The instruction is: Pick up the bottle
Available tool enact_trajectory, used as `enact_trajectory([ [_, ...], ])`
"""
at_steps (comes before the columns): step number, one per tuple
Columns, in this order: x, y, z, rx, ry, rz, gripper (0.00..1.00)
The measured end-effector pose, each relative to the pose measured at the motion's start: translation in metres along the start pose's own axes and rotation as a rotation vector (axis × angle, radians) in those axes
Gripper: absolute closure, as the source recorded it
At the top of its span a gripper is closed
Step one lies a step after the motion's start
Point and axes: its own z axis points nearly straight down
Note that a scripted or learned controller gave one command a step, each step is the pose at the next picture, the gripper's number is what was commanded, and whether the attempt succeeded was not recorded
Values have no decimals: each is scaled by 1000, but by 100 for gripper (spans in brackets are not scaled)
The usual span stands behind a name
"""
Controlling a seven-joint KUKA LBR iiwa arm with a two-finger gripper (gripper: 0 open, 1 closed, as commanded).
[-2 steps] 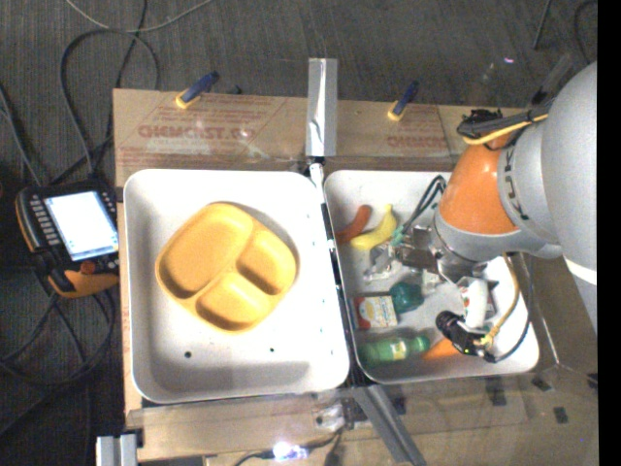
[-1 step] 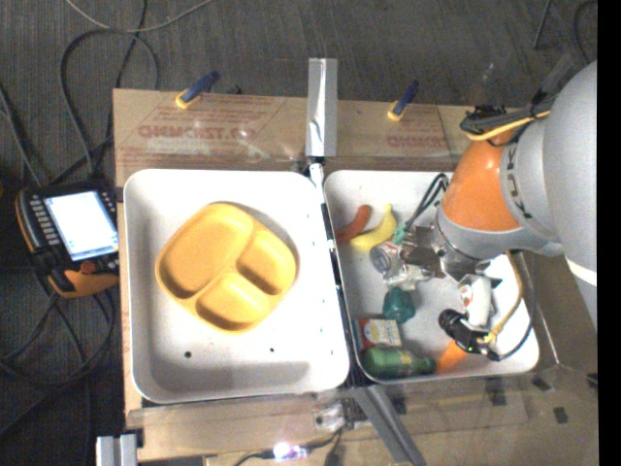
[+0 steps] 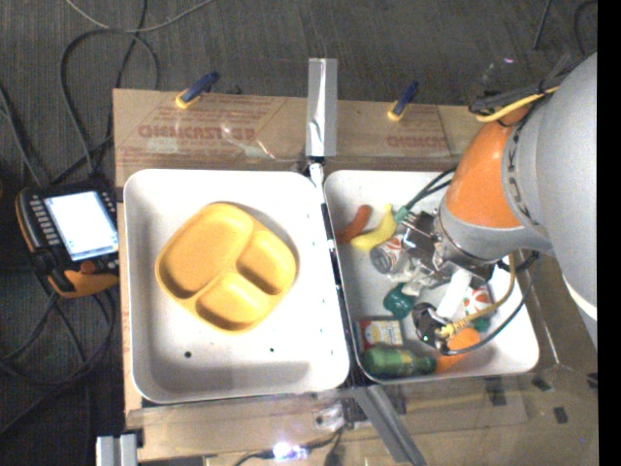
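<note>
A dark green bottle (image 3: 398, 362) lies on its side along the front wall of the right bin (image 3: 519, 352). My gripper (image 3: 415, 278) hangs low over the middle of that bin, just behind the bottle and apart from it. It sits among a silver can (image 3: 388, 256) and a teal object (image 3: 398, 302). The grey arm with its orange band (image 3: 485, 178) covers the bin's back right part.
The right bin also holds a yellow banana (image 3: 376, 233), an orange-red sausage shape (image 3: 353, 221), a red and yellow packet (image 3: 381, 333), a white carton (image 3: 475, 301) and an orange item (image 3: 456, 346). A yellow divided plate (image 3: 228, 265) lies in the left bin (image 3: 155, 357).
</note>
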Motion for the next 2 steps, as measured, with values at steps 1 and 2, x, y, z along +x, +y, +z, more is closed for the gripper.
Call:
enact_trajectory([
  [1,-47,4,29,1,1,-276,100],
  [2,-46,4,29,1,2,-277,0],
])
